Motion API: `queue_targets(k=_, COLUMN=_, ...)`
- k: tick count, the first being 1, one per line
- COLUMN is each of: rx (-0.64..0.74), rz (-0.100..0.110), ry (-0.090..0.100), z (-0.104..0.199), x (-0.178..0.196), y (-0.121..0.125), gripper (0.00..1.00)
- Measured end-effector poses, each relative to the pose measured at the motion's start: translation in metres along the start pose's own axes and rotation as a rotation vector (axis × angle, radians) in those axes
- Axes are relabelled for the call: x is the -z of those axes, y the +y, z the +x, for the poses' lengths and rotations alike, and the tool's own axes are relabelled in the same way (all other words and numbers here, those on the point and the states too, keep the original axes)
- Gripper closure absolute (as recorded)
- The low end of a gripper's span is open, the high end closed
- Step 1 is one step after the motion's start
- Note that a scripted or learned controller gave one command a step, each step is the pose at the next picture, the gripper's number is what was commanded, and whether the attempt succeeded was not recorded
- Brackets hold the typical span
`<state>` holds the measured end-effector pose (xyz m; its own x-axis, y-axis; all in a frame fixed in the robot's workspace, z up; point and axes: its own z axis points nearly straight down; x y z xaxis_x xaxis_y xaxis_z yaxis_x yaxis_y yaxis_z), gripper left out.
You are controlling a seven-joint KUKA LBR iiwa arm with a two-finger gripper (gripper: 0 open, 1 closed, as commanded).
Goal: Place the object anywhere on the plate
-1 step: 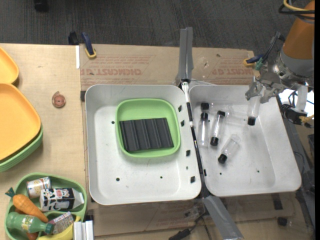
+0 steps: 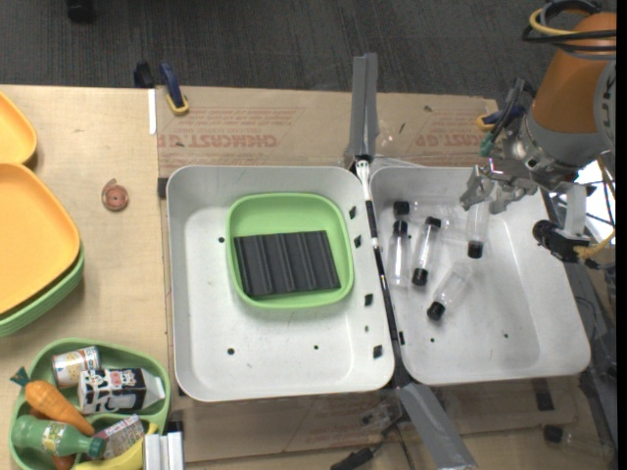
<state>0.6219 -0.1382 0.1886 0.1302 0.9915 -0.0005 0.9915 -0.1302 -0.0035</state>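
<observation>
A square green plate [image 2: 333, 213] lies in the left white bin [image 2: 196, 292] with a dark ribbed slab [image 2: 288, 262] on it. Several clear vials with black caps are scattered in the right white bin [image 2: 529, 331]: one [image 2: 401, 235] near the left wall, one [image 2: 425, 253] beside it, one [image 2: 447, 292] lower down, and one [image 2: 476, 231] upright-looking under the gripper. My gripper [image 2: 493, 190] hangs over the right bin's upper right part, just above that last vial. Whether it touches the vial is unclear.
A metal divider bar [image 2: 363, 106] runs up from between the bins. Orange plates [image 2: 29, 233] and a green bowl of toy groceries [image 2: 88, 409] sit on the wooden table at left. Cables [image 2: 573, 243] hang by the arm at right.
</observation>
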Motion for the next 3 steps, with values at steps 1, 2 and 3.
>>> queue_targets(k=1, rx=0.207, rz=0.000, ry=0.000, z=0.002, x=-0.020, y=-0.047, gripper=1.00)
queue_targets(k=2, rx=0.332, rz=-0.004, ry=-0.001, z=0.091, x=0.003, y=-0.048, gripper=1.00)
queue_targets(k=3, rx=0.468, rz=0.000, ry=-0.001, z=0.120, x=0.002, y=-0.072, gripper=1.00)
